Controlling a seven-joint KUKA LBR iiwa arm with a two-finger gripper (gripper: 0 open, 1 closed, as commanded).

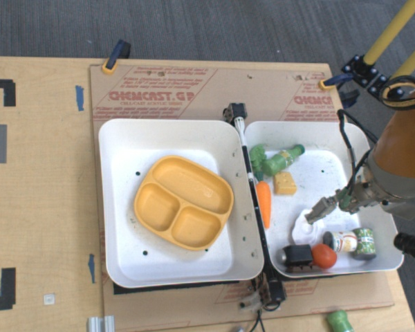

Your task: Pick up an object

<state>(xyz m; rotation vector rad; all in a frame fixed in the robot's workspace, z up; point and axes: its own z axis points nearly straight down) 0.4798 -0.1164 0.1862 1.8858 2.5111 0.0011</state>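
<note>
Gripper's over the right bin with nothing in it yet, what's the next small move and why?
Probably a short descent with a slight shift toward the near wall. The gripper hovers over bare floor of the right bin, holding nothing. The closest things, the tomato and the small bottle, lie just nearer the camera.

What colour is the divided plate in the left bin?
Yellow-orange all over, plain with no pattern: the divided plate shows clearly in the camera view, lying in the left bin.

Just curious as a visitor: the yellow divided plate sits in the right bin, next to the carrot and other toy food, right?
Not quite. The camera view shows the yellow divided plate in the left bin, alone. The carrot and other toy food lie in the right bin, where the gripper reaches in.
</note>
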